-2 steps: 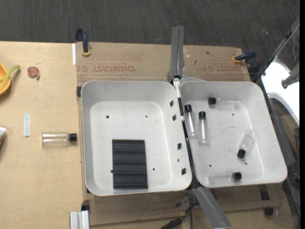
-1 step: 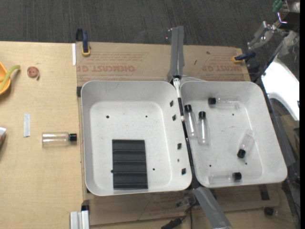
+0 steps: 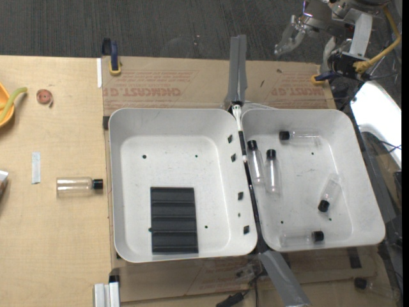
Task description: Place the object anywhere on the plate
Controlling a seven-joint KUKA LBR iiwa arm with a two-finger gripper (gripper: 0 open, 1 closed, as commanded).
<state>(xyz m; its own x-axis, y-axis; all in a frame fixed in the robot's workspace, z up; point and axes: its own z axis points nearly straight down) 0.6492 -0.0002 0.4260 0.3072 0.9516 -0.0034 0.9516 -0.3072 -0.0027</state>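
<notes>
1. The claw [image 3: 291,36] hangs at the upper right, above the cardboard behind the right bin [image 3: 348,130]; I cannot tell how it is set.
2. Clear vials with black caps lie in the right bin: one [image 3: 298,135] near the back, two [image 3: 263,169] side by side at the left, one [image 3: 328,194] at the right, one [image 3: 300,238] along the front wall.
3. The black ridged plate [image 3: 173,220] lies in the left bin [image 3: 121,165], near its front.
4. One more vial [image 3: 79,185] rests on the tabletop [image 3: 51,248], left of the bins.

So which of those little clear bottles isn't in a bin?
The clear vial lying on its side on the bench, left of the left bin. The other vials all lie inside the right bin.
</notes>
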